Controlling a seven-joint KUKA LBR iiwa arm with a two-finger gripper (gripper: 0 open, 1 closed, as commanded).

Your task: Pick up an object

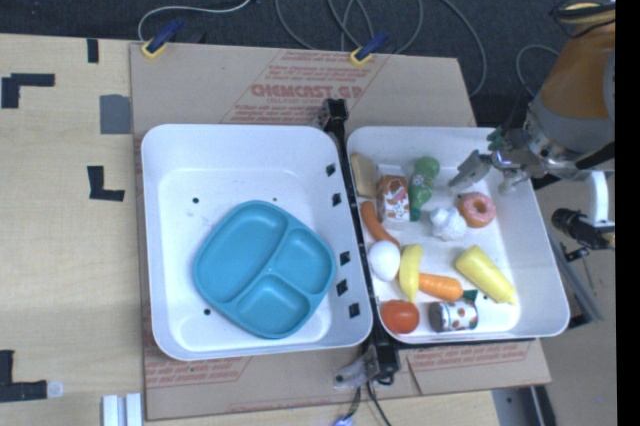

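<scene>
The left bin (160,244) holds a blue divided plate (263,268); the right bin (535,244) holds toy foods, among them a yellow corn (485,274) and pink doughnut (477,210). Above the doughnut, the claw (487,176) hovers spread wide, gripping nothing

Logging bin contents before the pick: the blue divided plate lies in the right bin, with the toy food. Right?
Not quite. The camera view shows the blue divided plate in the left bin; the toy food lies in the right bin.
</scene>
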